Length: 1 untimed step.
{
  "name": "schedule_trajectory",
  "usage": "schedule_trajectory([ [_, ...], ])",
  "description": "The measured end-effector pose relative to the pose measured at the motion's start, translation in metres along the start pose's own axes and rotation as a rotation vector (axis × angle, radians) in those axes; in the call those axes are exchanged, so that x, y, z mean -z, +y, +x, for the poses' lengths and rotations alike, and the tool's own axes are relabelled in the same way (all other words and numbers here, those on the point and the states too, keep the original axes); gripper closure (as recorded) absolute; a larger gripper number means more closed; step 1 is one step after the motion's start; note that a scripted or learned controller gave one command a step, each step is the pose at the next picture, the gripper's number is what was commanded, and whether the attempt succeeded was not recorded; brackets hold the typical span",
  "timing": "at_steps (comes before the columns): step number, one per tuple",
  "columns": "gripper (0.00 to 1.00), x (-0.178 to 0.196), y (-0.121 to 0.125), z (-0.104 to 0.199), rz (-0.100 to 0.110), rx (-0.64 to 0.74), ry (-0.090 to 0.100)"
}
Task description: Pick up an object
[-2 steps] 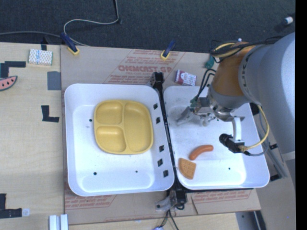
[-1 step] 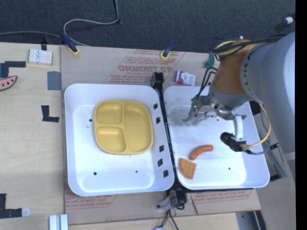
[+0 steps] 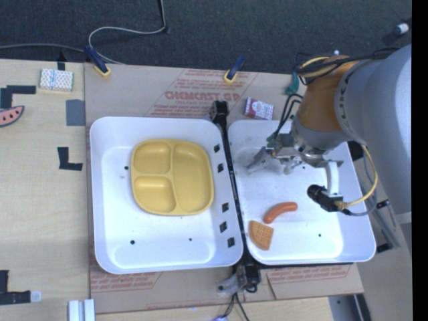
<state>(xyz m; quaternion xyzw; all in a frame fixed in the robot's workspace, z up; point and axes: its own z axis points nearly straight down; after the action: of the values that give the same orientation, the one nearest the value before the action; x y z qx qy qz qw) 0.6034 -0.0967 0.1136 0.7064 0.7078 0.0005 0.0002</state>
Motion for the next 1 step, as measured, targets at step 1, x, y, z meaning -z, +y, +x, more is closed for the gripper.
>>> schedule_trajectory([
  [1,0.00,-0.0282,0.0597,-0.0222,-0.002,0.001,-0.001],
])
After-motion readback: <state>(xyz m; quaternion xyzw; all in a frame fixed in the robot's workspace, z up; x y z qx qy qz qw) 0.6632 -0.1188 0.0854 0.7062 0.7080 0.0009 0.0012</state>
